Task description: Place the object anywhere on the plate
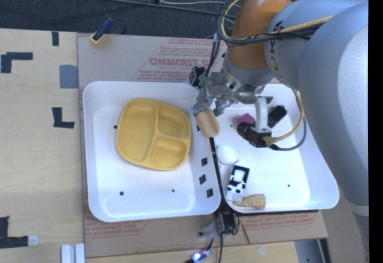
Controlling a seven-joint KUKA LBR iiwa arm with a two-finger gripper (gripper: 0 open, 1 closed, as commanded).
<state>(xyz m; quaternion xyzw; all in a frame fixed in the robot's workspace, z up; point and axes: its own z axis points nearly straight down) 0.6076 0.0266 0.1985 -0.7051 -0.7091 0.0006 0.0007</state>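
Arm: grey KUKA with an orange band, reaching in from the right and hanging over the seam between the two bins.
Gripper (210, 110): fingers drawn in on the top end of a tan rounded object (207, 125); it hangs down from them.
Object position: over the wall shared by the left bin (96, 136) and the right bin (317, 187), just beside the right rim of the plate and not yet over it.
Plate (154, 134): yellow, with divided compartments, lying flat in the left bin with nothing on it.
Right bin contents: a white egg-shaped piece (227, 153), a black-and-white cube (238, 179), a waffle cone (251, 201) and a small magenta piece (245, 119), all lying loose.
Step in hand: my read is carry; the pick looks done and the load is crossing towards the plate.
Next move: shift left until the object is over a compartment, lower it, then let the fingers part.
Risk: the grip is on one end only, so the object could swing or slip, and letting go here would drop it on the bin wall.
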